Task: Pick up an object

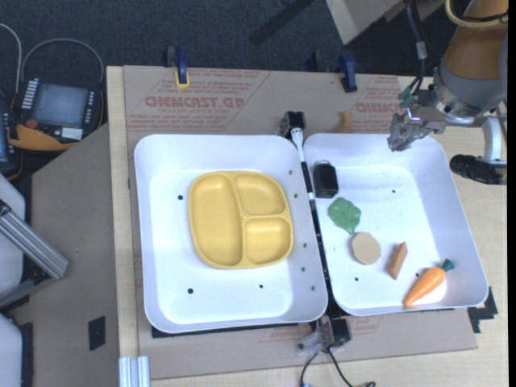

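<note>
Four small toys in right bin; carrot likely light, stiff, slippery—grip mid-body. Claw upper right, state unclear.

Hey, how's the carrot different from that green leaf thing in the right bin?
The carrot is orange, long and tapered, lying at the right bin's near right corner; the green leaf is flat, broader and sits nearer the bin's left side. The carrot has a small green top. Both lie loose in that bin, apart from the gripper.
</note>
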